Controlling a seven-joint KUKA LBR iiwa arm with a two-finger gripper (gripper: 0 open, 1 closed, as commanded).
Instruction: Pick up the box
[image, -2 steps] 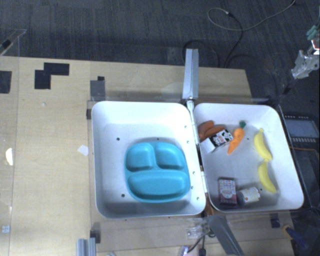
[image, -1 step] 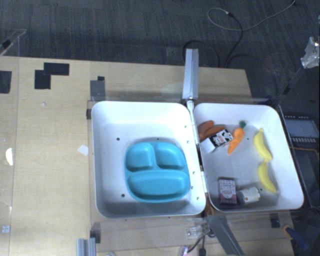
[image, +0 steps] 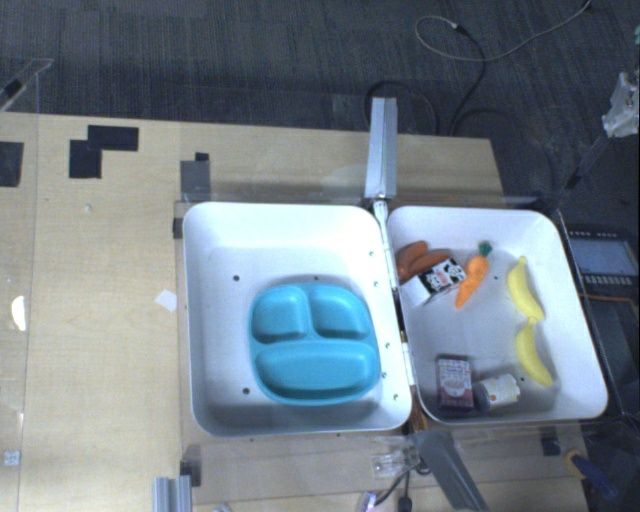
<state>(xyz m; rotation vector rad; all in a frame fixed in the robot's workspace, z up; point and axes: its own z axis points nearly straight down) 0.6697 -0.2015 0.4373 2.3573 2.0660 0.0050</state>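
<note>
A small maroon box (image: 455, 384) lies flat near the front edge of the right bin (image: 560, 240). A grey and white can-like object (image: 498, 390) lies on its side, touching the box's right edge. A second carton, white with black patches (image: 433, 281), lies near the bin's left wall, between a brown sausage (image: 418, 258) and an orange carrot (image: 470, 281).
Two yellow bananas (image: 524, 289) (image: 534, 356) lie along the right side of the right bin. The left bin (image: 205, 300) holds a blue three-compartment plate (image: 315, 340). A metal post (image: 382, 150) stands behind the seam between the bins.
</note>
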